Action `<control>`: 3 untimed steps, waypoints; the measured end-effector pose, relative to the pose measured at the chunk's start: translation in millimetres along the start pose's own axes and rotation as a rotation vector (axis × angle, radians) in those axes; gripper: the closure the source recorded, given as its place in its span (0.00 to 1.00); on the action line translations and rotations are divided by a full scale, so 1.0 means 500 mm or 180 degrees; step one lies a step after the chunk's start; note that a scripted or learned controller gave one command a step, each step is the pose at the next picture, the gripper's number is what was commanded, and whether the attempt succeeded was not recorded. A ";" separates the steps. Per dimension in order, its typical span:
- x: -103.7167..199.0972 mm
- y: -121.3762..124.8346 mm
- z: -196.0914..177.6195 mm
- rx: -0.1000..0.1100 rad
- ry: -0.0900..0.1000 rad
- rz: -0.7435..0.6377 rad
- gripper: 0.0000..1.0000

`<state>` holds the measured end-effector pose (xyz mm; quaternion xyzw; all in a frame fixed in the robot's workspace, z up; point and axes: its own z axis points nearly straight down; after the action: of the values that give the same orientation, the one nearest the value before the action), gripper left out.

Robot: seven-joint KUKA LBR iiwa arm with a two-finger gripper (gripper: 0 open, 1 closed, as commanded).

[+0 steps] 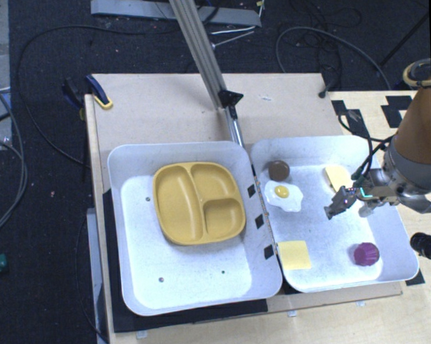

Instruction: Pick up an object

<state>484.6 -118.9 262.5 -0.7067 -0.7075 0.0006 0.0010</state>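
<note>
Gripper hovering over right bin, finger state impossible to tell, fried egg toy just left of it, brown round piece, yellow cheese square, purple object, yellow divided plate in left bin, no legible writing.

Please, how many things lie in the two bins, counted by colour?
Yellow: 3, the divided plate, the square slice, the pale piece
Brown: 1, the round piece
White with yellow: 1, the fried egg
Purple: 1, the purple thing
Total: 6
</note>
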 end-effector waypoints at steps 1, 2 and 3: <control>0.000 0.001 -0.001 -0.0007 -0.0002 -0.0001 0.00; 0.002 -0.012 0.124 0.0014 0.0002 0.0008 0.00; 0.024 -0.008 0.231 0.0009 0.0003 0.0006 0.00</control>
<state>480.3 -106.9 146.9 -0.7073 -0.7069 0.0013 0.0025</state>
